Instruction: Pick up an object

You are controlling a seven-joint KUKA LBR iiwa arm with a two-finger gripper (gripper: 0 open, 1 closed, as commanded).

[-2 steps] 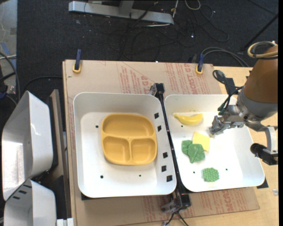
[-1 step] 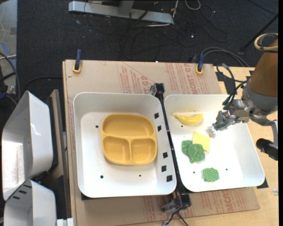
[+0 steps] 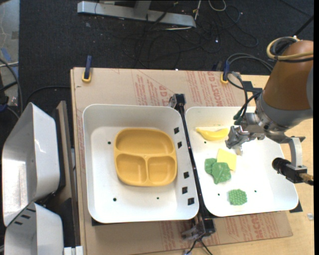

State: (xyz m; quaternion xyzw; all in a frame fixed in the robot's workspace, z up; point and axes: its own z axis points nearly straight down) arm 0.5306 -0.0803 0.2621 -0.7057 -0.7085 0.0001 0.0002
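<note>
Cheese (image 3: 227, 159), a yellow block, lies in the right bin (image 3: 279, 199) beside green leaves (image 3: 218, 170), just under the gripper (image 3: 235, 142); its state cannot be told. Cardboard (image 3: 149, 87) reads "MACROT".

Premises: a robotics laboratory or test cell. Evidence: an industrial arm (image 3: 291, 79) with orange band mounted at a worktop (image 3: 129, 82) surfaced in printed board held by clamps (image 3: 87, 69). Two white bins (image 3: 94, 164) sit fixed side by side. Loose cables (image 3: 164, 42) trail across dark carpet behind, beside a metal equipment base (image 3: 134, 14).
</note>
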